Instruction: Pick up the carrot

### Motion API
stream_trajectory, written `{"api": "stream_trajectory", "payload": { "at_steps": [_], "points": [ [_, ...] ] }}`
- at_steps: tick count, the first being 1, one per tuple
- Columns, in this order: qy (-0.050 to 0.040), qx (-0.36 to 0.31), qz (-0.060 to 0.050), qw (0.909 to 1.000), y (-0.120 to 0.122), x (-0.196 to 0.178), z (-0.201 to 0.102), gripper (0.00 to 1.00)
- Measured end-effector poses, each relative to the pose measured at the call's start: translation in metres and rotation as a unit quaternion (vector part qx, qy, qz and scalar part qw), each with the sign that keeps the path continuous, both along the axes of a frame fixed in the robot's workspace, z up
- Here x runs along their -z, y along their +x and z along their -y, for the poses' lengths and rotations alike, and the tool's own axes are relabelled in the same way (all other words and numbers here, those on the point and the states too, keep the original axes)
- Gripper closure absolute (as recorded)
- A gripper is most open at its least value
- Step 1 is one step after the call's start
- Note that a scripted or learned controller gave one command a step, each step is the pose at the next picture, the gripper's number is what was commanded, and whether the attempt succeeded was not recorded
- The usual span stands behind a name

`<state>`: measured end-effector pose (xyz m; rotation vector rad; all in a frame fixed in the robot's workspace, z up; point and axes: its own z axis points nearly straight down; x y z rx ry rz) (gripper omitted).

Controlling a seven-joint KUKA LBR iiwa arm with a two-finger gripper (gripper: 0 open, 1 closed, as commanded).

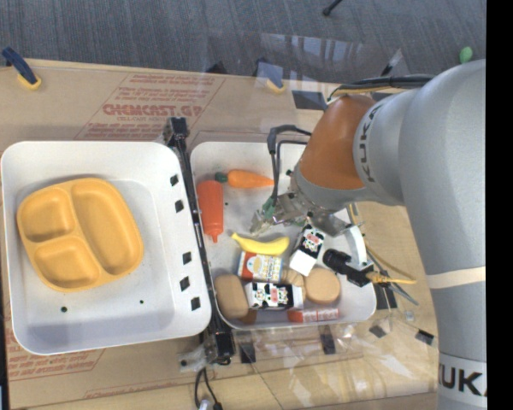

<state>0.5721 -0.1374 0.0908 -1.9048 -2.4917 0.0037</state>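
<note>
My fingers (269, 216) hang low in the right bin (239, 156), just above the banana (263, 244), with my orange-banded wrist right behind them. Can't tell whether they're wide or narrow, since the tips blur together from this angle. Nothing visibly between them.

The carrot (246, 178) lies on its side near the back of the right bin, green top pointing left, tip pointing right toward my wrist. It's near my fingers but apart from them, untouched.

Beside the carrot, along the bin's left wall, a red-orange bottle (209, 209) lies lengthways. In front of the banana: a small carton with a red and white label (261, 267), a cow-patterned carton (272, 295), a second one with a black-and-white print (310, 244) partly under my arm, two round bun-like pieces (231, 295), and a thin red item (312, 315) against the front wall.

The left bin (34, 331) holds a yellow divided tray (79, 231) with three compartments. Both bins sit on a cardboard-covered worktop (111, 101).
</note>
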Motion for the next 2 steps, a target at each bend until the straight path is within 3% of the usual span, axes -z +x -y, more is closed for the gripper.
{"api": "stream_trajectory", "payload": {
  "at_steps": [1, 2],
  "points": [
    [-0.0019, -0.060, 0.003, 0.9982, 0.0429, -0.0022, 0.0511, 1.00],
    [-0.0013, -0.060, 0.003, 0.9982, 0.0428, -0.0019, 0.0502, 0.00]
  ]
}}
